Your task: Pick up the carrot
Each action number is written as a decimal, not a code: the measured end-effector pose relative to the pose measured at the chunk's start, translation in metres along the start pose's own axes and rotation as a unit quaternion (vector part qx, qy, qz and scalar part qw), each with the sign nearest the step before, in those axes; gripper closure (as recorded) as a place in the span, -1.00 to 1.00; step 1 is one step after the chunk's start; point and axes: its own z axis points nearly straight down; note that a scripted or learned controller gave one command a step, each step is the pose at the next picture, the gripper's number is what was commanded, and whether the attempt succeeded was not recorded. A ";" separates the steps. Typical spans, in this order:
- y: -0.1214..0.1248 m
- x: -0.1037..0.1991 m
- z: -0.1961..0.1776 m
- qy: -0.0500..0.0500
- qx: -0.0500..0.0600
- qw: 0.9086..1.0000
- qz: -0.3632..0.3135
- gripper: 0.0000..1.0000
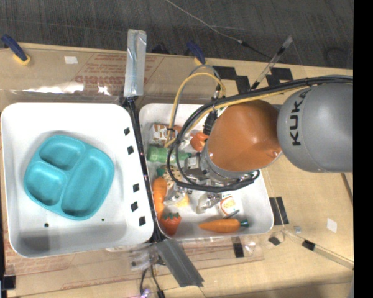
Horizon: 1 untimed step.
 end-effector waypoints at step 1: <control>0.000 -0.005 -0.009 -0.004 0.001 1.000 -0.004 1.00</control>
